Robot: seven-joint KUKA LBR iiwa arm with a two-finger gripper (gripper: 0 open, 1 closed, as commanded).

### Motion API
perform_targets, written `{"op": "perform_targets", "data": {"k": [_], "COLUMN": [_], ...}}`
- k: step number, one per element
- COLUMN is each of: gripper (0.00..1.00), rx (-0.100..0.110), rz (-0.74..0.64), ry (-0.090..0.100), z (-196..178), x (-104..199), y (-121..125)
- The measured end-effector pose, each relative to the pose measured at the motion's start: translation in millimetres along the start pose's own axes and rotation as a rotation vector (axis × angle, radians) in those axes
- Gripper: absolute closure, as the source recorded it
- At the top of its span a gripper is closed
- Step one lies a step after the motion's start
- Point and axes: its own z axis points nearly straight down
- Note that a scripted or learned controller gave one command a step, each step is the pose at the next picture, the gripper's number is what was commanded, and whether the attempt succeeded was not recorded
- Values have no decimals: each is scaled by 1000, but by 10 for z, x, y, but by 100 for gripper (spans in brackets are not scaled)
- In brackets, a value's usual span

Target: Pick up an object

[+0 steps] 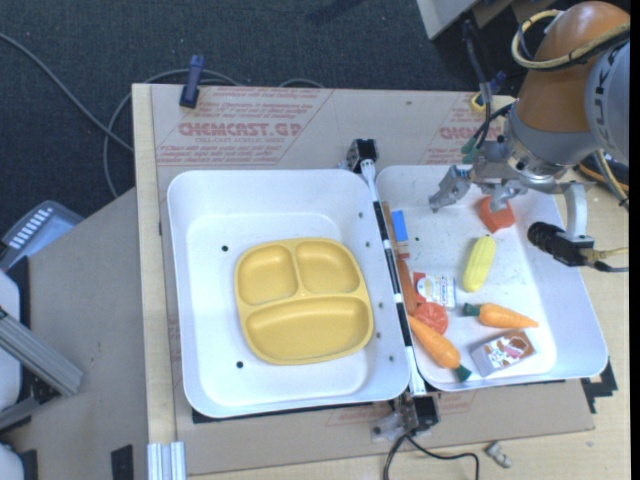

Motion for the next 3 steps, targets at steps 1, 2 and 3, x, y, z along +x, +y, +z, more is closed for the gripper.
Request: {"op": "perform_targets", "data": {"k": [1,2,3], "gripper": [0,100,0], "rx": [1,-4,-4], "rz": [2,1,1], "ry": [-1,-2,-2], "z": [809,703,704], "x": [-449,-443,-442], "y": [-592,-579,-580]}}
